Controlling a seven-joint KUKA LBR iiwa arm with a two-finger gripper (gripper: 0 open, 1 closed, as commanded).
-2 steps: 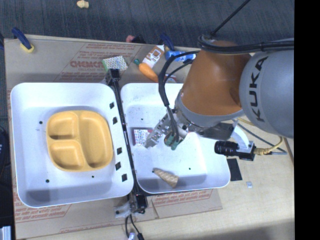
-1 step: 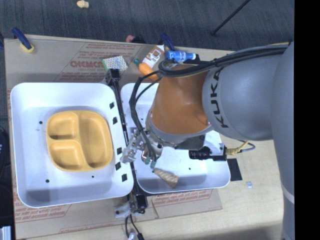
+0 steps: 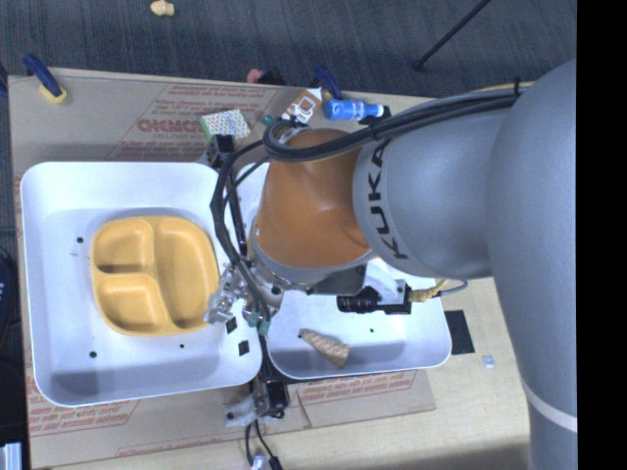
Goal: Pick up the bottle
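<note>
A small blue bottle-like object [image 3: 351, 111] lies at the far edge of the right bin [image 3: 411, 355], just behind the arm's orange band. My gripper [image 3: 235, 306] hangs low over the divider between the two bins, near the right rim of the yellow plate [image 3: 152, 272]. It is well away from the blue object, and nothing shows between its fingers. The arm hides most of the right bin.
The yellow three-compartment plate lies in the left bin [image 3: 59, 360]. A tan, cone-like object [image 3: 324, 347] rests near the right bin's front. Small packets and cards [image 3: 227, 124] sit on the cardboard behind the bins. A blue clamp [image 3: 44, 78] grips the cardboard's far left edge.
</note>
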